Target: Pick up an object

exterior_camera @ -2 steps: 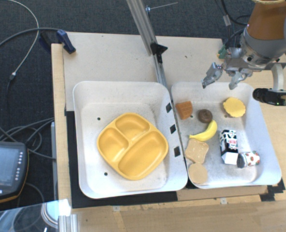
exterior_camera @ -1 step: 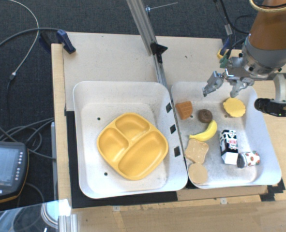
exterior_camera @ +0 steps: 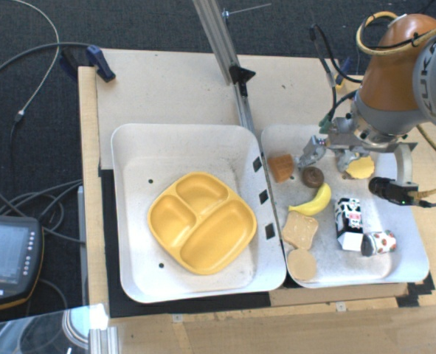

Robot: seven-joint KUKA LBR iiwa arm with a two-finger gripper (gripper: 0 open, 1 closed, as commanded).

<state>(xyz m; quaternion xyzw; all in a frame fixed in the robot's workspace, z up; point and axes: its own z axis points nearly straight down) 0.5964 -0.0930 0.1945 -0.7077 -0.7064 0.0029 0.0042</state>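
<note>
My gripper (exterior_camera: 329,153) hangs over the far end of the right bin (exterior_camera: 413,260), open, with nothing between its fingers. Just below it lie a dark brown round piece (exterior_camera: 313,176) and a brown square piece (exterior_camera: 280,168). A pale yellow item (exterior_camera: 361,168) sits to the gripper's right, partly under the wrist. Further toward the front are a banana (exterior_camera: 313,200), a slice of toast (exterior_camera: 299,231), a round cracker (exterior_camera: 302,265), a black-and-white carton (exterior_camera: 349,223) and a small red-and-white item (exterior_camera: 381,243).
The left bin (exterior_camera: 129,161) holds a yellow divided plate (exterior_camera: 201,222). A metal pole (exterior_camera: 218,35) slants down to the wall between the bins. Cables and a blue clamp (exterior_camera: 99,63) lie off the bench at the far left.
</note>
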